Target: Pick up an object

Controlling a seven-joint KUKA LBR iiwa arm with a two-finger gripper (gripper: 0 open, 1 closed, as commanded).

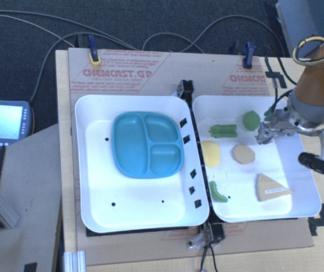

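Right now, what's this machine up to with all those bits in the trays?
A robot arm reaches into the right bin, its gripper low over the bin floor beside a round green piece. Nothing shows between its fingers. Around it lie a green pod, a tan disc, a yellow piece and a wedge. The left bin holds a blue divided plate.

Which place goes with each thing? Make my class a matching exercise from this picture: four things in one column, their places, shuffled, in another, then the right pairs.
Things:
1. blue divided plate
2. tan wedge
3. round green piece
4. yellow piece

Places:
A. near right corner of the right bin
B. against the divider, right bin
C. in the left bin
D. just left of the pincer

Pairs: 1-C, 2-A, 3-D, 4-B
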